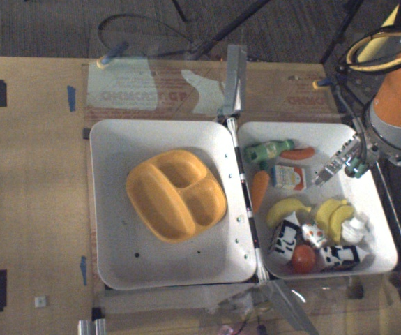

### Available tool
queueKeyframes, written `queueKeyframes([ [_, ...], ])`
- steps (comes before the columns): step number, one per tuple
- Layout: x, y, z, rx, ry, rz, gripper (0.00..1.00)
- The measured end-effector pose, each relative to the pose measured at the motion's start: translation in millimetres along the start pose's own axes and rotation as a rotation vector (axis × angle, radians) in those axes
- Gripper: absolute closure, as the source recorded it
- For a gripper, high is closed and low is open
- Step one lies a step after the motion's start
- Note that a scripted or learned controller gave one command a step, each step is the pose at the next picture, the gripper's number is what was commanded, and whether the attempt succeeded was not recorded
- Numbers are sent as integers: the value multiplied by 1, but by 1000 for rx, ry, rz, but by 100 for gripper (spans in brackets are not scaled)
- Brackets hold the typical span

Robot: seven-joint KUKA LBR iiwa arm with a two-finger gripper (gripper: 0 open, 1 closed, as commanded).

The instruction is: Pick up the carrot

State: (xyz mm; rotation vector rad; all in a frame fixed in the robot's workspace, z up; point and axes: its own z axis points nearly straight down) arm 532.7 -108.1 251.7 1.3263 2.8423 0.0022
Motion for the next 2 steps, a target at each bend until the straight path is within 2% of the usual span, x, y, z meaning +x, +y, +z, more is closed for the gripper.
queueKeyframes([
  [1,-12,-21,36,0,4,-533,100],
  [2,28,-29,16,-1,4,-928,100],
])
